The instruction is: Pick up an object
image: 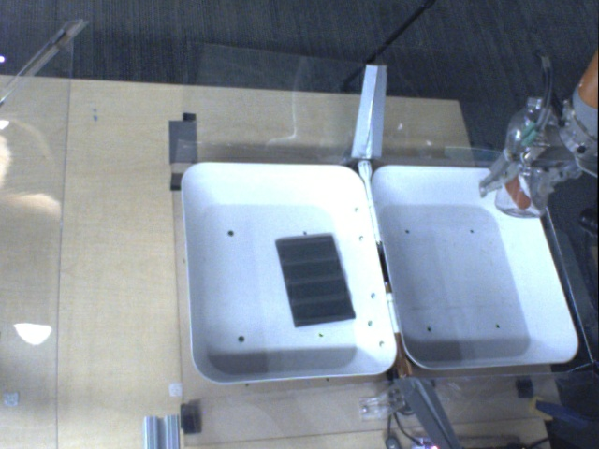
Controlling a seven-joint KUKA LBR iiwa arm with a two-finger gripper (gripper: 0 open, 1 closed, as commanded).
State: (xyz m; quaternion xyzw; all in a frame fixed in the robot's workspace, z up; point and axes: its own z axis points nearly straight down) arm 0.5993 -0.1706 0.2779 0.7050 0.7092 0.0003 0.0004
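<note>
On the counter [112,279]: I see two shallow white bins side by side on pale wood, with dark floor beyond the far edge.
Left bin [211,251]: it holds one thing, a dark ridged pad [315,280], flat on the floor of the bin, a little right of centre and turned slightly off square with the walls.
Pad detail: I count about four raised bands across it; its colour reads as black or very dark grey. It touches no wall.
Right bin [468,288]: white floor with a few small dark dots; its left wall sits just beside the right wall of the left bin.
Divider: a grey metal post [369,115] rises from the seam between the bins at their far edge.
Arm [585,110]: I see it coming in from the right, with a slice of the orange band at the frame's edge.
Pincer [517,183]: it hangs over the far right corner of the right bin, well apart from the pad.
Pincer state: I cannot tell how its fingers stand; the metal parts blur together there. A reddish-orange patch shows low at the tip, perhaps part of the tool itself, but I cannot make out what it is.
Foreground: clamps and loose cable [412,419] lie at the near edge of the counter below the seam.
</note>
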